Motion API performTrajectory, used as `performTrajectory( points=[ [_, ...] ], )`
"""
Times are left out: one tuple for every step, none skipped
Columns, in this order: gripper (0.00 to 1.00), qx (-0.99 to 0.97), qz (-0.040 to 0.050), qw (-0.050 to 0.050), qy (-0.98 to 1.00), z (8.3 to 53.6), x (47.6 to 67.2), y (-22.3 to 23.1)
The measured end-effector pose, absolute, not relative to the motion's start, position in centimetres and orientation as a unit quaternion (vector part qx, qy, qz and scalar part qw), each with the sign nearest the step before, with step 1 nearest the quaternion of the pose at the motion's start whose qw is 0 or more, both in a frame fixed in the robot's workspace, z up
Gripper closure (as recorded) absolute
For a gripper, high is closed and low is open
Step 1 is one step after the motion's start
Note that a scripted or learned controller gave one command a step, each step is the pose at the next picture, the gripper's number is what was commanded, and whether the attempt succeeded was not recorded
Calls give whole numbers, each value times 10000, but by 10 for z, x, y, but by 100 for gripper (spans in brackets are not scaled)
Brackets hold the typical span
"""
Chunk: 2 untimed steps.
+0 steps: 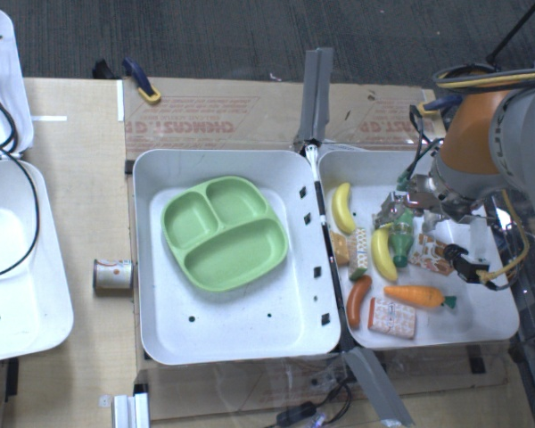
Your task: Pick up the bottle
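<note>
1. 2 white bins side by side, and all the action is in the right bin (490, 324), where the gripper (399, 210) hangs low over a crowded pile.
2. Green bottle (401, 241) sits just below the gripper, wedged between a yellow banana (382, 255) on its left and a printed packet (428, 255) on its right.
3. Whether the gripper is clamped or released, I cannot tell; the wrist hides it.
4. Risk: a close could catch that banana or the packet instead, because both touch the bottle.
5. Risk: the bottle looks smooth and round, so it may squirt sideways toward the carrot (416, 296).
6. Green divided plate (225, 233) in the left bin (152, 266) lies well apart.
</note>
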State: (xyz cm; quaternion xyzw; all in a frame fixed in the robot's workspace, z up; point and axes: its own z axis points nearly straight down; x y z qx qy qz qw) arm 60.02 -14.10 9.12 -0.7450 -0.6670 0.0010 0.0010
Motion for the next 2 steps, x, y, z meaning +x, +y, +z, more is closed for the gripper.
performTrajectory(
  points=[
    [100,-7448,13,14,-6673,100,600,-141],
    [100,-7261,8,-3,-6876,221,611,-84]
  ],
)
